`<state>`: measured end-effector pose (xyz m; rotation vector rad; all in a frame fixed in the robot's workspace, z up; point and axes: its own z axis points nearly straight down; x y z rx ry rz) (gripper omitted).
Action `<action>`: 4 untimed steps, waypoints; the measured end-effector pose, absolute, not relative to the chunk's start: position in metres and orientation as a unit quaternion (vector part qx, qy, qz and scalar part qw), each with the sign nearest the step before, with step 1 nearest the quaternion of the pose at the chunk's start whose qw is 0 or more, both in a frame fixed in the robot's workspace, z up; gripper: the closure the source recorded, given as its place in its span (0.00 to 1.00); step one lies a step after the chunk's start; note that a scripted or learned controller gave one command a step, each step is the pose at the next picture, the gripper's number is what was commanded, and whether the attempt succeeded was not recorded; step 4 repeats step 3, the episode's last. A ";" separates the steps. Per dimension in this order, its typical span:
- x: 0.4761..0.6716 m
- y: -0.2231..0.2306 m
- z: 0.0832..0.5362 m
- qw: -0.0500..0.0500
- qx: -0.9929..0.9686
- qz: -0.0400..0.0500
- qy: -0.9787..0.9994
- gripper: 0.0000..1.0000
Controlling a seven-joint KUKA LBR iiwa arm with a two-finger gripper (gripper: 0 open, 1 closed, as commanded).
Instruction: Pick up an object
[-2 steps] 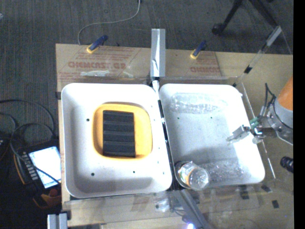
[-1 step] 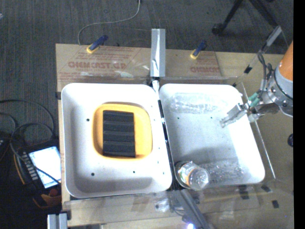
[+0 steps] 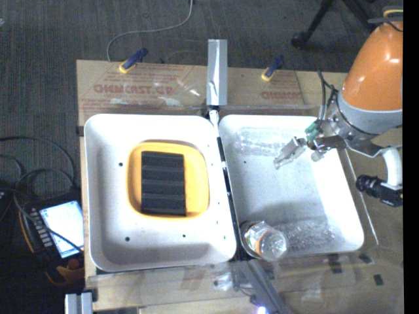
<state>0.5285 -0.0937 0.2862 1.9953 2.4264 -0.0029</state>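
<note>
A yellow block with a black ridged top [image 3: 163, 182] lies in the middle of the left bin [image 3: 105, 195]. A clear plastic bottle [image 3: 265, 241] lies on its side along the near edge of the right bin [image 3: 294, 195], with its body running to the right. A crumpled clear plastic piece [image 3: 256, 142] rests in that bin's far left part. My gripper [image 3: 289, 152] hangs over the far part of the right bin, just right of the clear piece, pointing left and down. Nothing is visibly held in it.
Beyond the bins lies a cardboard sheet [image 3: 150, 87] held by two yellow-and-blue clamps [image 3: 133, 60]. A metal post [image 3: 217, 77] stands between the bins at the back. A tablet [image 3: 57, 224] and cables lie on the floor to the left.
</note>
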 end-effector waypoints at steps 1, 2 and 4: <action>0.526 -0.077 0.435 0.004 0.693 0.000 0.721 0.00; 0.495 -0.136 0.239 -0.001 0.700 -0.001 0.714 0.00; 0.484 -0.178 0.243 0.000 0.645 -0.001 0.765 0.00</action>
